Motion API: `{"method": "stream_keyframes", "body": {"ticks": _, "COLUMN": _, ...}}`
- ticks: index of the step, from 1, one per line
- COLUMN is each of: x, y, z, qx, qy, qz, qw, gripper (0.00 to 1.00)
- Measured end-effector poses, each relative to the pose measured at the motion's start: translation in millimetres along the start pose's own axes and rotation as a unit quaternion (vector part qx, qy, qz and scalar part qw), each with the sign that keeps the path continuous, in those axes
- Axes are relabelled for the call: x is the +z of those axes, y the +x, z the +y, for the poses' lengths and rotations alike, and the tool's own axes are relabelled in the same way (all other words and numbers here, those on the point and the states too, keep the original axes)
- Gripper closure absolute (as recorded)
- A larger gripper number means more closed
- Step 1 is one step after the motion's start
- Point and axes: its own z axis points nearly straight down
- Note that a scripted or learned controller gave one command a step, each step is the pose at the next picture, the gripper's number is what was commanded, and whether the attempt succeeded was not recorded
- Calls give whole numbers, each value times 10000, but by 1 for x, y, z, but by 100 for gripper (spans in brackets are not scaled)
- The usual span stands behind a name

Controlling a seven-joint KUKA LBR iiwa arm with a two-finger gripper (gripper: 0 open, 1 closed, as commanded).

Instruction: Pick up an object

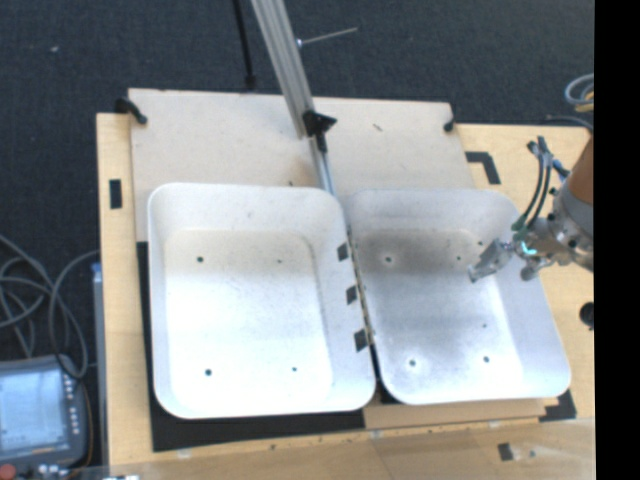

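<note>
The grey two-finger gripper (pixel 488 264) is seen low over the right-hand shallow white plastic bin (pixel 440 313), near its right wall, with the grey arm and its orange band (pixel 586 168) entering from the right edge. Whether the gripper is spread wide or drawn narrow cannot be told; the tip is blurred and seen at a slant. Nothing is seen held. The object to be picked cannot be made out with any confidence: small dark specks are noted on both bin floors, too small to name, and anything directly beneath the gripper would be hidden by it. So the deciding relation is judged loosely. If a target lies anywhere, it is most likely below or just left of the tip, inside the right-hand bin, and no long axis can be read. The floor of that bin is marked by a dull grey scuffed patch (pixel 420 248) towards its far side. The left-hand shallow white plastic bin (pixel 165 268) is cleaner, smooth, with rounded corners, and lies well apart from the gripper. The two bins are touching along a seam set with small black clips (pixel 352 293). A ribbed aluminium pole (pixel 280 38) is seen rising behind them from the pale beige board (pixel 400 128).
</note>
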Motion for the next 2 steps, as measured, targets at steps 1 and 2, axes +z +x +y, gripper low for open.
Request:
{"method": "stream_keyframes", "body": {"ticks": 1, "x": -2, "y": 0, "z": 1, "qx": -4, "qy": -22, "qz": -5, "qw": 10000, "gripper": 0}}
{"method": "stream_keyframes", "body": {"ticks": 2, "x": 40, "y": -4, "z": 0, "qx": 15, "qy": 2, "qz": -15, "qw": 10000, "gripper": 0}}
